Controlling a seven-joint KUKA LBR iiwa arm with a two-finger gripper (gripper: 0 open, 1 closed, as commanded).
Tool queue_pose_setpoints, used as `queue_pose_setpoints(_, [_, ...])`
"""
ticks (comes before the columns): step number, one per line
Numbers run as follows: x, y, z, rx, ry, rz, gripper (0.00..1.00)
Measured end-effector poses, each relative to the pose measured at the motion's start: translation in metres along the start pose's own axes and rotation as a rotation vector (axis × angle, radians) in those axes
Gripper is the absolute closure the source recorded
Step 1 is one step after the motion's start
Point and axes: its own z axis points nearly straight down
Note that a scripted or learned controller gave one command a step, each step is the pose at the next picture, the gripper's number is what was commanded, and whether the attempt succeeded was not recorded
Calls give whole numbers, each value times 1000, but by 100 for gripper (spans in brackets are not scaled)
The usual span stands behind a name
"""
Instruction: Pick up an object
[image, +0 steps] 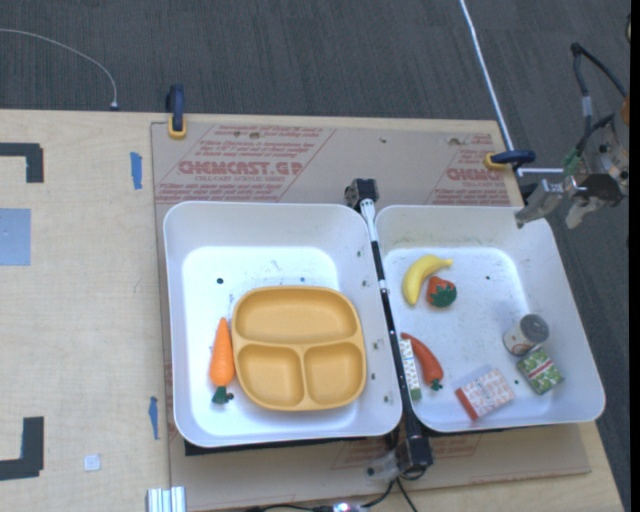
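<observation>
The right bin holds a yellow banana touching a red strawberry at its far left. A red pepper lies by the divider. A small grey can, a green and red carton and a red patterned box sit at the near right. In the left bin an orange carrot lies beside a yellow divided plate. My gripper hangs over the right bin's far right corner, apart from every object, open, with nothing between its fingers.
A black divider clamp stands between the bins at the back. Blue and yellow clamps hold the board's far corners. A thin white rod slants across the back right. The right bin's middle floor is bare.
</observation>
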Motion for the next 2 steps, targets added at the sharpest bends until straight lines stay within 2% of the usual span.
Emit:
queue_pose_setpoints(1, [26,-40,142,-3,-1,0,0])
queue_pose_setpoints(2, [120,-91,148,-12,-2,0,0])
